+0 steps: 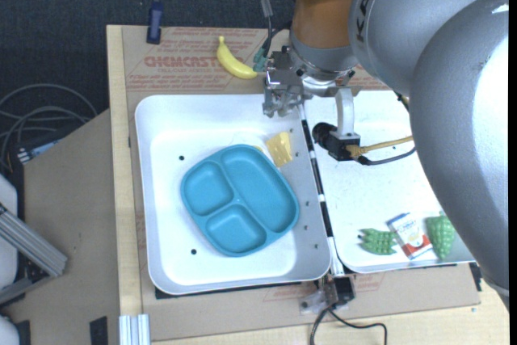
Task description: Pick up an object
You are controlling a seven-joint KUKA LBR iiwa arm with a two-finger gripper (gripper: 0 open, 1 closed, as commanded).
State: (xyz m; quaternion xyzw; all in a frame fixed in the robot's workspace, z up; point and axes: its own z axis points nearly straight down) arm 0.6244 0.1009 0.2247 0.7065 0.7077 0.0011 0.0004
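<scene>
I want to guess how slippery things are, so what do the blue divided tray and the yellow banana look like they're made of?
Blue divided tray: looks like moulded plastic, smooth with a soft sheen, one even colour, rounded compartment walls. Banana: probably a plastic or rubber toy rather than fruit, judging by its uniform bright yellow, unblemished skin; the view leaves that open.

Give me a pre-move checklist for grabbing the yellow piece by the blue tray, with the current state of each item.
1. Gripper above left bin: ok.
2. Gripper over yellow piece: not ok, it sits nearer the back wall.
3. Yellow piece free of blue tray: cannot tell, they look touching.
4. Jaws state: cannot tell.
5. Banana outside the bins, out of the way: ok.
</scene>
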